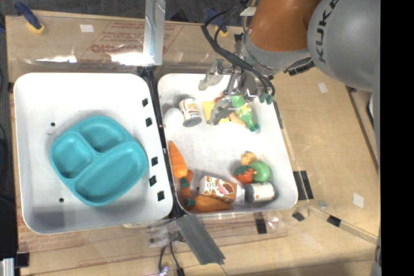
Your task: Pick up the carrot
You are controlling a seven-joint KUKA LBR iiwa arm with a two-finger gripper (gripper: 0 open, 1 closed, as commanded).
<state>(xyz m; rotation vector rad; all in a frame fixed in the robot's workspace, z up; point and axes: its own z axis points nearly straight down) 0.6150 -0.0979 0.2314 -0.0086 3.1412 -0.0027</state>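
- Gripper (228, 102) hangs low over the far end of the right bin (284, 139), fingers pointing down into a small clutter of toy food. Can't tell if they're apart or together; the clutter hides the tips.
- Nothing visibly between the fingers, so I'd call it not holding anything.
- Carrot (178, 161) lies against the right bin's left wall, toward the near end, well apart from the gripper. Long axis runs roughly along that wall.
- That wall contact matters: one finger gets little room on the wall side, so a grasp across the carrot's width looks awkward. My guess, closing along the wall is safer.
- Near corner of the right bin is crowded: a carton (218, 187) and another orange piece (206, 203) just below the carrot, a small jar (261, 191) and a red-green toy (253, 172) further right.
- A can (190, 111) sits in the right bin between carrot and gripper.
- Teal plate (98, 160) is in the left bin, irrelevant here.
- Judgement: wrong end of the right bin, approach not yet started.
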